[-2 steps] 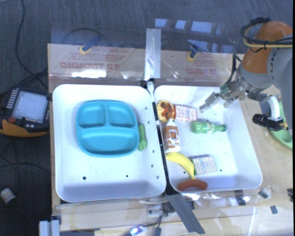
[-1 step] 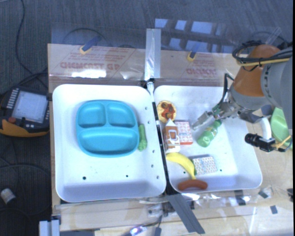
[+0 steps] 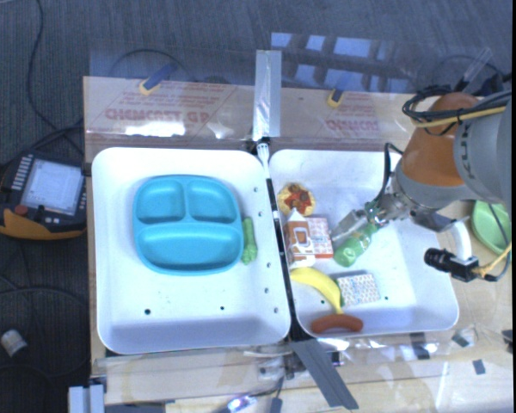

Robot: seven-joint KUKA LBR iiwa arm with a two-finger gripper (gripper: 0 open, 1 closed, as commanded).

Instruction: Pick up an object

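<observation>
Your gripper [image 3: 354, 224] sits low in the right bin [image 3: 430, 308]; finger state can't be told from this slant. Green bottle [image 3: 356, 246] lies just below the tip, possibly touching, long axis running up-right toward the wrist. Carton [image 3: 308, 238] is just to its left, banana [image 3: 320, 286] farther below-left.

arm [image 3: 486, 157]: grey rounded link | band [image 3: 430, 157]: orange, above wrist | cables [image 3: 451, 100]: yellow and black, looped over the top | claw [image 3: 354, 224]: slim, silver-grey metal | black fitting [image 3: 451, 261] alongside
</observation>
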